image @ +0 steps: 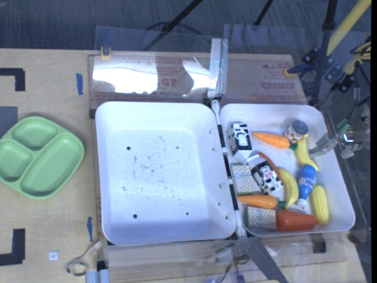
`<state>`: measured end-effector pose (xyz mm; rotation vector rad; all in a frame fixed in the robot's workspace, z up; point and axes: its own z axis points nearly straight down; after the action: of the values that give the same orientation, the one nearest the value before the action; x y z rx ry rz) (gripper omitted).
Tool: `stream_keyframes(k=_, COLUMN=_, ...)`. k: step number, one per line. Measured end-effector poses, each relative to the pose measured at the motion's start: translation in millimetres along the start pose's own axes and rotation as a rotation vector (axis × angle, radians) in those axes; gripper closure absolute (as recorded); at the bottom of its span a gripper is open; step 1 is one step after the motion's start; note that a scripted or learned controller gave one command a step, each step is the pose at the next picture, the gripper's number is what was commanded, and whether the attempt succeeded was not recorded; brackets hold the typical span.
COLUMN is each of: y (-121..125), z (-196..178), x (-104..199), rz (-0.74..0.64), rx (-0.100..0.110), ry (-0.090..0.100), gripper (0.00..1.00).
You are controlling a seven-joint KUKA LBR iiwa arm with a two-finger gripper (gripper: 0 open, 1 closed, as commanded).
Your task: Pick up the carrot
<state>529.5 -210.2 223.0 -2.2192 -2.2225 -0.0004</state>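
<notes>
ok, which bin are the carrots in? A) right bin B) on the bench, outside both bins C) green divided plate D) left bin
A: both carrots, one near the far side and one nearer the front, lie in the right bin among the other toys.

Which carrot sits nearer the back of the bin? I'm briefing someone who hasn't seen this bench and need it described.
Start at the right bin, the crowded one of the two white bins. Near its far edge lies the upper carrot, orange, pointing left, between a black-and-white carton and a small grey-lidded jar. A second carrot lies nearer the front, beside a red pepper.
</notes>
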Motion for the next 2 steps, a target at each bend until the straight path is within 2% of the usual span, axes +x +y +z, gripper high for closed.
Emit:
stream_keyframes(k=1, y=53, z=45, x=22, rz=-0.227, rx=-0.003, ry=-0.002, gripper=0.0)
stream_keyframes(k=2, y=100, z=94, x=35, rz=-0.256, rx=-0.017, ry=-0.012, gripper=0.0)
